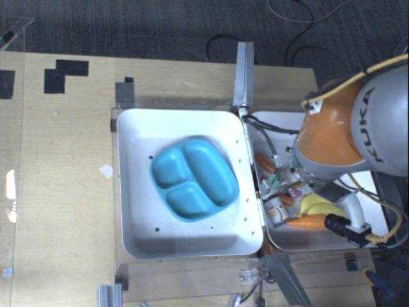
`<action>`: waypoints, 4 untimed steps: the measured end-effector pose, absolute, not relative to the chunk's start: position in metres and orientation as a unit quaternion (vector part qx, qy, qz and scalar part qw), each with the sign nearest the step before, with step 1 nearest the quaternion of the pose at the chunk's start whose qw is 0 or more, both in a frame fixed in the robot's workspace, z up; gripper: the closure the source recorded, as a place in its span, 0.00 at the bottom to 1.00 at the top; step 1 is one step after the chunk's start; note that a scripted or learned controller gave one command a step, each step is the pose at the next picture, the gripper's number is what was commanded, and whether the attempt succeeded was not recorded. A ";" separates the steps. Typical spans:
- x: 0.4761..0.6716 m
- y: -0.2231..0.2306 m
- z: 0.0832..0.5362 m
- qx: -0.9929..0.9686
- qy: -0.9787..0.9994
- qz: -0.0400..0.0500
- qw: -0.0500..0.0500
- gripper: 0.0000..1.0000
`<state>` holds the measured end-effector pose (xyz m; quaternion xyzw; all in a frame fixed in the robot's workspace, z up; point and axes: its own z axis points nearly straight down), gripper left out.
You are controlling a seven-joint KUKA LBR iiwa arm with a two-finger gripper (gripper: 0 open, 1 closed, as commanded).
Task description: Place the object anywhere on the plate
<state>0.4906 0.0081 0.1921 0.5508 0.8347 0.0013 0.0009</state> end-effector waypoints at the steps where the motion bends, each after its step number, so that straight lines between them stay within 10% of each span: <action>1: 0.532 -0.009 0.235 0.627 0.779 0.000 0.000 1.00; 2: 0.532 -0.009 0.235 0.627 0.779 -0.001 0.000 0.00; 3: 0.512 0.112 0.152 0.670 0.742 -0.001 -0.001 0.00; 4: 0.499 0.138 0.100 0.757 0.654 0.016 0.011 0.00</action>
